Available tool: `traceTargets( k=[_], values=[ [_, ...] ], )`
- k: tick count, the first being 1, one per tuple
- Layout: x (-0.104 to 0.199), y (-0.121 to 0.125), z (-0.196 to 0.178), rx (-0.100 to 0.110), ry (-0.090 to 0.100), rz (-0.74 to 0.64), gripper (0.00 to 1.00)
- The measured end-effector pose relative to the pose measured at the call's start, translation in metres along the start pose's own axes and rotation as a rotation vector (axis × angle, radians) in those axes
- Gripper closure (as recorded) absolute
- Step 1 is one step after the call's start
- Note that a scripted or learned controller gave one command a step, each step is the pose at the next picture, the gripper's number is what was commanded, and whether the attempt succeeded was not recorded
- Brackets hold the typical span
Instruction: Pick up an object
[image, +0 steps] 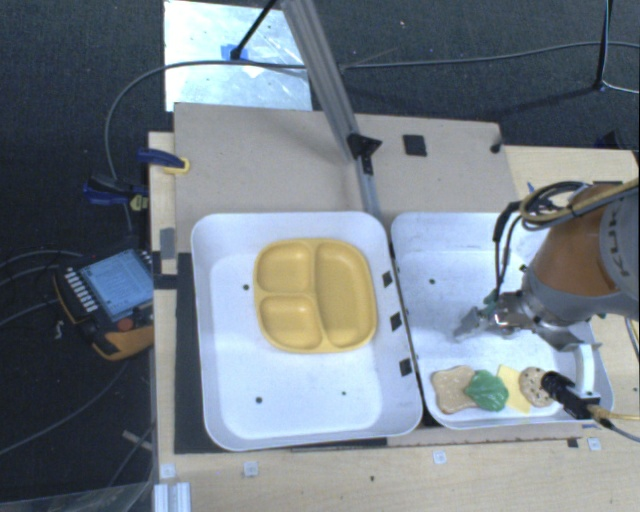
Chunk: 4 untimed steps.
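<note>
Along the near wall of the right bin (440, 250) a row of small food-shaped items lies side by side: a tan toast-like piece (452, 388) at the left, a green leafy piece (488, 390) just beside it and overlapping its right edge, a yellow wedge (512, 384) partly behind the green one, and a round brown cookie (534, 386) at the right end. All four rest on the bin floor, close to the near rim.

Above and slightly to the right of this row the arm (585, 255) reaches in from the right, its orange band over the right bin's far-right part. The gripper (478, 322) points left and downward over the bare white floor of the bin, a little farther from the camera than the food row and apart from it. Whether the jaws are released or clenched cannot be told, as the metal parts blur together at this slant; nothing is seen between them.

Left of this, the left bin (230, 400) holds a yellow divided plate (315, 295) with three compartments, lying flat in the bin's far half. Both bins sit touching side by side on the tan bench (260, 160). A grey pole (330, 80) slants across the bench from the far edge toward the seam between the bins. On the dark floor to the left lies a handheld device with a blue screen (108, 290).
</note>
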<state>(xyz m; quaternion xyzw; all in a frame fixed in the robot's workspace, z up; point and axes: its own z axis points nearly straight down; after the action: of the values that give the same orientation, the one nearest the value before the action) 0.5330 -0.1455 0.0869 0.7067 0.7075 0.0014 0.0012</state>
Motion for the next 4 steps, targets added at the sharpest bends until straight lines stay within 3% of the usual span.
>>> traceTargets(
  k=[1, 4],
  values=[
    [-0.001, 0.002, -0.013, -0.010, -0.005, 0.002, 1.00],
    [-0.015, -0.005, -0.179, -0.004, -0.003, -0.003, 1.00]
  ],
)
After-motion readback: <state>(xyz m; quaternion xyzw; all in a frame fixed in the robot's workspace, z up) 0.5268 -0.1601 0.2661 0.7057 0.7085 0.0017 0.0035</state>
